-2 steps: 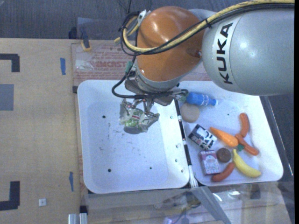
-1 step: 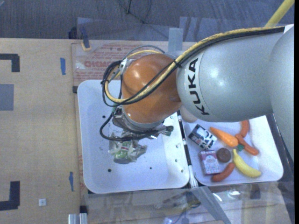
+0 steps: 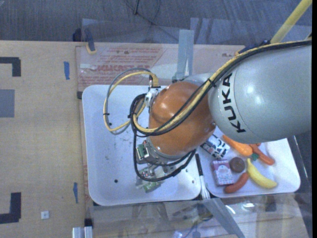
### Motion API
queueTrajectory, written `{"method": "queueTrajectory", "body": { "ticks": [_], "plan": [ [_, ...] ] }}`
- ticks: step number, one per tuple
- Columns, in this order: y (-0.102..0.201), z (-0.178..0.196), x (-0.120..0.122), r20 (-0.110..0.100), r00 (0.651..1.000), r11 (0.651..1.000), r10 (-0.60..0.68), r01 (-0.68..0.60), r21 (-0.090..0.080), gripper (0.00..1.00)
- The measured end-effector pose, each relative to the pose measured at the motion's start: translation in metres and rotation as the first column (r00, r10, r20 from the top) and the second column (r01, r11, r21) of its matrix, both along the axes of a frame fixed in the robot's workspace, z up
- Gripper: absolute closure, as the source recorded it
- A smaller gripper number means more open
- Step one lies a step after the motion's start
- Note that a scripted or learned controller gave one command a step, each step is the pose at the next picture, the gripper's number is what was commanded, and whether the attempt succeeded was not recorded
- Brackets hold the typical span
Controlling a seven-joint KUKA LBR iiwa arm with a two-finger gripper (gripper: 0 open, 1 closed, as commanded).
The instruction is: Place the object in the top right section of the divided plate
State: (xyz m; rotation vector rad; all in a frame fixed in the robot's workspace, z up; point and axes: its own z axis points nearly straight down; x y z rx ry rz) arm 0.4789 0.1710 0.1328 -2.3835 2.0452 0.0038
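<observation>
Much bare floor along the left bin's left rim; gripper state indiscernible, near its front edge.

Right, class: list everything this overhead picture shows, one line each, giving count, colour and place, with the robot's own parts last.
Left bin: one, white, centre of the bench, under the arm.
Right bin: one, white, beside the left bin, holding toy food.
Banana: one, yellow, right bin.
Carrot: one, orange, right bin, partly under the arm.
Sausage: one, red, right bin, near front edge.
Round piece: one, brown, right bin, by the banana.
Bench: one, light wood, with black and blue tape marks.
Arm: one, grey with an orange band, from the right.
Gripper: one, over the left bin; fingers unclear.
</observation>
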Motion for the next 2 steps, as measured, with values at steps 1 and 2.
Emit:
{"method": "queueTrajectory", "body": {
  "ticks": [1, 2],
  "plan": [
    [-0.041, -0.038, 0.003, 0.012, 0.984, 0.984, -0.179, 0.179, 0.01, 1.0],
    [-0.107, 0.053, 0.064, 0.003, 0.948, 0.948, -0.317, 0.317, 0.003, 1.0]
  ]
}}
